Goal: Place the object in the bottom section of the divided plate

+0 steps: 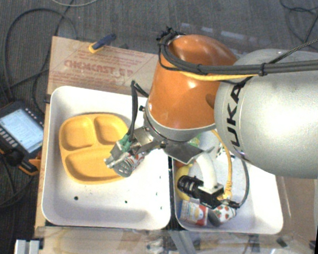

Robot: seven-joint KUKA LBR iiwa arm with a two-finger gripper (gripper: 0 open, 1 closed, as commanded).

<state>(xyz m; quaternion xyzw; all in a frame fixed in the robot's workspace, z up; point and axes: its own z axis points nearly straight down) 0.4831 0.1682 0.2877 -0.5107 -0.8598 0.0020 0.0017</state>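
Yellow divided plate, smooth plastic w/ rounded corners, 3 sections, sits in left white bin. Gripper hangs over plate's near-right edge, by the bottom section. Small red/white/green object seems pinched btwn its fingers, right at the tips.

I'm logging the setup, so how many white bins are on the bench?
2. The left bin holds the yellow divided plate; the right bin sits beside it, largely hidden under the arm.
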